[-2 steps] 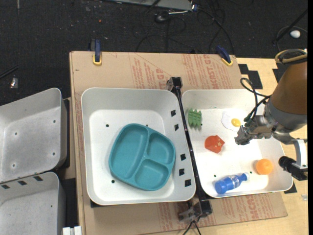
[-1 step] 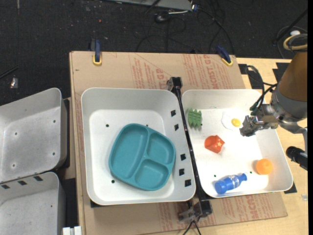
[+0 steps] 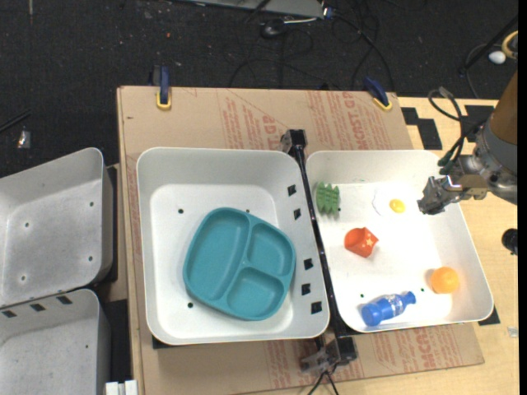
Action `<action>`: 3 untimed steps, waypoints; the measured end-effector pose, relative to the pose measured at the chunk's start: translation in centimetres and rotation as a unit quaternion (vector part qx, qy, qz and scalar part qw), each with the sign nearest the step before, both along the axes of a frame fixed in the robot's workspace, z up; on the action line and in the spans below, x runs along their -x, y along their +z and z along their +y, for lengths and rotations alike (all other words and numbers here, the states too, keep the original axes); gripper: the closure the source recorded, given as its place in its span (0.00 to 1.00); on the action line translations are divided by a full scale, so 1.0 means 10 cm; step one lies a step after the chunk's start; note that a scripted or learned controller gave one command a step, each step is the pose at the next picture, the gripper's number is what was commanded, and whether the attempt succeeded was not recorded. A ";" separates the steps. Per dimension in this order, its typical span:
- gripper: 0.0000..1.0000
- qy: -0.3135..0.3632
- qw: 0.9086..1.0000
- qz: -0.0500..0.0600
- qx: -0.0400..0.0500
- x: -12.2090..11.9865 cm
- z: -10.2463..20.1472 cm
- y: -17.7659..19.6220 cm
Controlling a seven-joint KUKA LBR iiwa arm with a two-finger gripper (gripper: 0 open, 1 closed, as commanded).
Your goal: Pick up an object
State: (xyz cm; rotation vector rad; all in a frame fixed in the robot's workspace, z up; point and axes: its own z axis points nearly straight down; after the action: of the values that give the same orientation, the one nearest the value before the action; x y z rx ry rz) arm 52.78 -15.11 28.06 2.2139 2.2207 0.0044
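The right bin holds a green ridged toy at its far left, a small yellow piece, a red block, an orange ball and a blue bottle lying on its side near the front. My gripper hangs over the bin's right part, right of the yellow piece and clear of it. Nothing shows between its dark fingers.
The left bin holds a teal divided plate. A black divider runs between the bins. Brown cardboard lies under both. Spare white lids rest at the left. Cables trail behind.
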 end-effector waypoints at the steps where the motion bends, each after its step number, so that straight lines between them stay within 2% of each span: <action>1: 1.00 0.003 1.000 0.002 -0.001 -0.15 0.52 0.01; 2: 1.00 0.002 1.000 0.004 -0.002 -0.28 0.97 -0.21; 3: 1.00 0.002 1.000 0.003 -0.002 -0.38 1.41 -0.27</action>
State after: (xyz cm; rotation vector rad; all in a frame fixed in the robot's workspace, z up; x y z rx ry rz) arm 56.58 -1.06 25.37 2.2140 2.2301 0.0005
